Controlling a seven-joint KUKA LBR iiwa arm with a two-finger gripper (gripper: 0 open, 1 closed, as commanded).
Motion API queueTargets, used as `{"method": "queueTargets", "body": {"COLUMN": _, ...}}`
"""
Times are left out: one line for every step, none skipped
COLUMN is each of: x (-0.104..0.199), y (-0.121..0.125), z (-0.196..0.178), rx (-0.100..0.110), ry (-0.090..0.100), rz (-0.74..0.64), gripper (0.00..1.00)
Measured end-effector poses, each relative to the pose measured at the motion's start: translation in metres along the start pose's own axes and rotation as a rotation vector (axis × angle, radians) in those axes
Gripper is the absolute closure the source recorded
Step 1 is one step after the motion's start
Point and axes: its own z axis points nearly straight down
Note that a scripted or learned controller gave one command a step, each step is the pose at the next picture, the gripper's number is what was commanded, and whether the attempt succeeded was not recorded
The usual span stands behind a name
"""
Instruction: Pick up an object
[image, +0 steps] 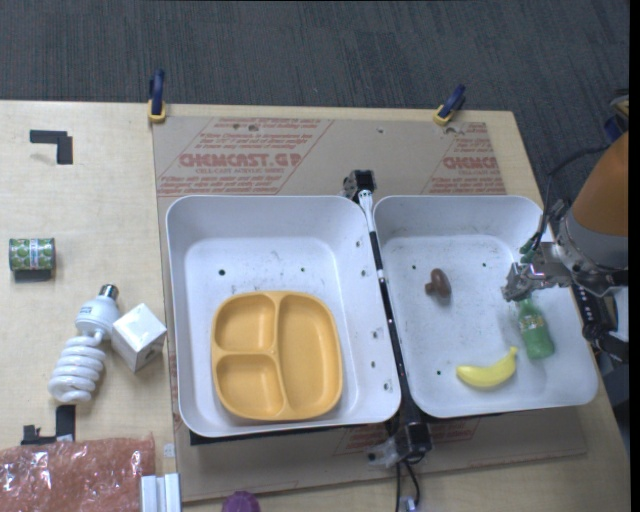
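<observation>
The right bin holds three things. A small brown lump lies near its middle, a yellow banana near the front, and a green bottle by the right wall. My gripper reaches in from the right and hovers at the bottle's upper end, close to its cap. Whether it touches the bottle I cannot make out. The arm's orange band shows at the right edge.
In the left bin lies a yellow divided plate. On the bench to the left lie a spiral light bulb, a white cube, a green can and a pink bag.
</observation>
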Motion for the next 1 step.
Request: {"method": "queueTargets", "body": {"x": 0.0001, "y": 0.0000, "z": 0.0000, "rx": 0.000, "ry": 0.000, "rz": 0.000, "gripper": 0.00}}
